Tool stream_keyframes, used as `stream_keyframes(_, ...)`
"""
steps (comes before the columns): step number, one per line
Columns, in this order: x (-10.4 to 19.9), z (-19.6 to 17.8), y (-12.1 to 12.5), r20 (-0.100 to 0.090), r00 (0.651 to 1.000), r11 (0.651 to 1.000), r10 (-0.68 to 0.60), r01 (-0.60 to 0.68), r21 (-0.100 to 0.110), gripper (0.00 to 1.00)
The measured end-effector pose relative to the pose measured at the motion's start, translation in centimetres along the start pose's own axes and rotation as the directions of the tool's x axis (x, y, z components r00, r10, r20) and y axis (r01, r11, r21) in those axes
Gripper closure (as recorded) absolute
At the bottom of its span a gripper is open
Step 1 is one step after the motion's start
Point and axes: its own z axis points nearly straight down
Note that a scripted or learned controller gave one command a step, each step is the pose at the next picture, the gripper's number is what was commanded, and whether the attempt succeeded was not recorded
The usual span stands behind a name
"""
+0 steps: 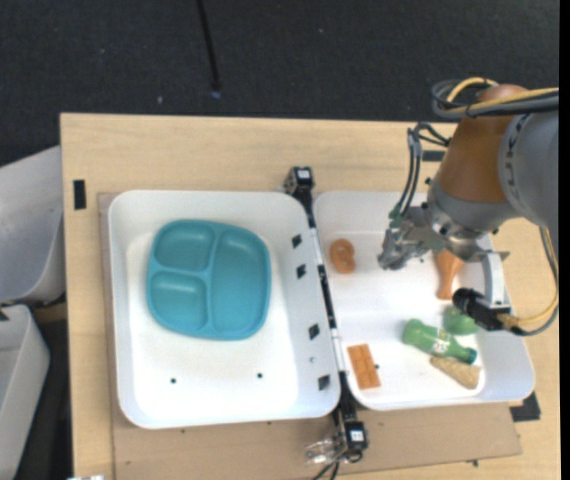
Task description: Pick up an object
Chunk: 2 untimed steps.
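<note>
So the grey arm with the orange band (475, 163) is reaching in from the right and hanging its end effector (397, 251) low over the right white bin (365, 206), probably lining up on the small round orange-brown lump (342, 256) sitting just beside it. Can't tell honestly how the end effector is set. Other candidates are lying nearer the front: a green plastic bottle-shaped toy (433, 339), a flat orange block (365, 366). A teal divided plate (209, 278) is occupying the left white bin (125, 368) on the bench (215, 148).
</note>
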Motion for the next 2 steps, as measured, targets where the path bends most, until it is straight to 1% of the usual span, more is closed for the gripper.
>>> stream_keyframes(1,-0.2,-4.4,0.6,0.001,1.000,1.000,-0.010,0.010,-0.002,1.00)
stream_keyframes(2,-0.3,-9.8,0.7,0.001,1.000,1.000,-0.009,0.009,-0.003,1.00)
